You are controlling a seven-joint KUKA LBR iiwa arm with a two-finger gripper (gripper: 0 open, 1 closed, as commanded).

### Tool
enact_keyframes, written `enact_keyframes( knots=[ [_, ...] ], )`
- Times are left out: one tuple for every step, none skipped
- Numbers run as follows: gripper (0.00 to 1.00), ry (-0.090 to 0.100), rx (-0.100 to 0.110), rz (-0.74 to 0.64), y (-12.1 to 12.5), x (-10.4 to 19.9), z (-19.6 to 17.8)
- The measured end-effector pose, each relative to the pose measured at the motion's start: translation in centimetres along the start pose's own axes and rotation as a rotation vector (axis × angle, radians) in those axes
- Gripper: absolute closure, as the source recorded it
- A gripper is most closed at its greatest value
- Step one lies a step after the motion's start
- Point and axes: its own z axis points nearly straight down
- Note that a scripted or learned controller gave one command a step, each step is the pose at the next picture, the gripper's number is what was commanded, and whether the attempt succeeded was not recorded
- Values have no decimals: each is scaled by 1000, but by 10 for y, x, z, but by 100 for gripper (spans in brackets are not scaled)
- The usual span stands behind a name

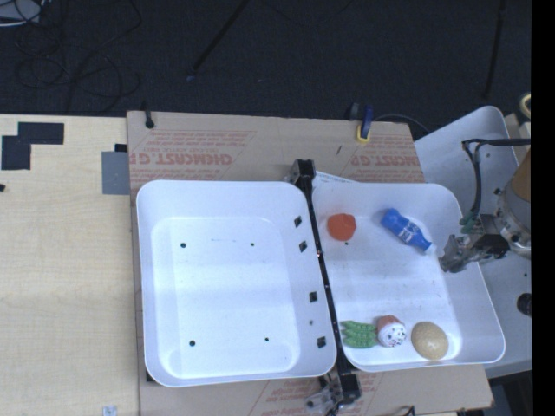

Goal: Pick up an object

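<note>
Right bin middle: bare floor – open passage between the things at its far end and those at its near edge.
Far end: orange ball (342,226), blue bottle (406,230).
Near edge: green toy (357,334), spotted ball (391,331), tan egg (429,340) – a close row.
Left bin (156,232): floor bare.

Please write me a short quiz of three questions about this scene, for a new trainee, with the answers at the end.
1. True or false: the orange ball lies in the left bin.
2. Which thing lies nearest the gripper? A) blue bottle B) green toy C) tan egg-shaped thing
3. Fill in: the red and white ball lies between the green toy and the ____.

Key: 1 false, it lies in the right bin; 2 A; 3 tan egg-shaped thing.
</note>
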Motion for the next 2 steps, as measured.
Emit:
enact_keyframes(
  knots=[
    [100, 1, 1, -3, 0, 0, -9],
    [100, -16, -28, -28, -48, -6, -99]
  ],
)
